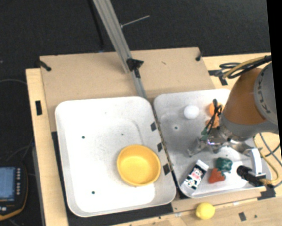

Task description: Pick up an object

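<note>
2 shallow white bins are seen side by side on the bench (pixel 103 79). The left bin (pixel 82 125) holds 1 thing: a yellow bowl (pixel 138 165), set upright in its near right part, close to the divide between the bins.

The arm (pixel 246 102) is reached in from the right over the right bin (pixel 173 109), and the gripper (pixel 202 146) is lowered into the middle of that bin, just above its floor. Whether the gripper is released or clenched cannot be told from this angle.

The things that may be picked are gathered in the right bin. A white ball (pixel 191 112) is seen on the far side, apart from the gripper. Just right of it, an orange object (pixel 212 109) is partly hidden by the arm. On the near side, a small black-and-white carton (pixel 194 175) is laid at a tilt close to the near left corner. To its right, a green object (pixel 224 164) and a red object (pixel 216 176) are found just beside each other, the red one nearer. All 3 are placed nearer than the gripper, and none is seen touching it.

Outside the bins, a yellow ball (pixel 205 210) is rested on the bench at the near edge.
</note>
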{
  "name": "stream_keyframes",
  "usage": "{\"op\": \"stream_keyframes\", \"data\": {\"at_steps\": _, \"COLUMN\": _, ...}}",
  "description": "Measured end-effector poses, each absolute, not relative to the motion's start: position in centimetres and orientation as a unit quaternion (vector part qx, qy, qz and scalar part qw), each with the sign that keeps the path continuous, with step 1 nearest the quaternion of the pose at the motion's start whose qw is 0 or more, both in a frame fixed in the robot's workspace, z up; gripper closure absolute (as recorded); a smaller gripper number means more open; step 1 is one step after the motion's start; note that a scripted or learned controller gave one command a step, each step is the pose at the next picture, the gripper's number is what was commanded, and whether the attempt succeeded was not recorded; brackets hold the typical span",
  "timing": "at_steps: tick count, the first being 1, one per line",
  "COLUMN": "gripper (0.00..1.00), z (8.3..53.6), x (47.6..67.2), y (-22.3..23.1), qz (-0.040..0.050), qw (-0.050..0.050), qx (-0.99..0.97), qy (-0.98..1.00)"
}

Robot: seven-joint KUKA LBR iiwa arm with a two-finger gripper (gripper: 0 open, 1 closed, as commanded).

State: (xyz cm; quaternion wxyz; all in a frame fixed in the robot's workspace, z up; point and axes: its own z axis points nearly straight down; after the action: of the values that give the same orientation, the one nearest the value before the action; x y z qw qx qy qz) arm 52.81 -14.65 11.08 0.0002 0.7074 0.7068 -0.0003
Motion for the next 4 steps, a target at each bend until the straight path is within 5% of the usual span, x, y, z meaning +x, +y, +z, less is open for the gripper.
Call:
{"op": "stream_keyframes", "data": {"at_steps": 1, "gripper": 0.0, "z": 10.1, "x": 52.8, "y": -14.8, "qz": -0.0005, "qw": 0.0, "qx": 0.708, "qy": 0.707}}
{"op": "stream_keyframes", "data": {"at_steps": 2, "gripper": 1.0, "z": 11.2, "x": 53.0, "y": -14.8, "qz": 0.0016, "qw": 0.001, "qx": 0.709, "qy": 0.705}}
{"op": "stream_keyframes", "data": {"at_steps": 4, "gripper": 1.0, "z": 20.8, "x": 54.3, "y": -15.7, "qz": 0.0016, "qw": 0.003, "qx": 0.706, "qy": 0.708}}
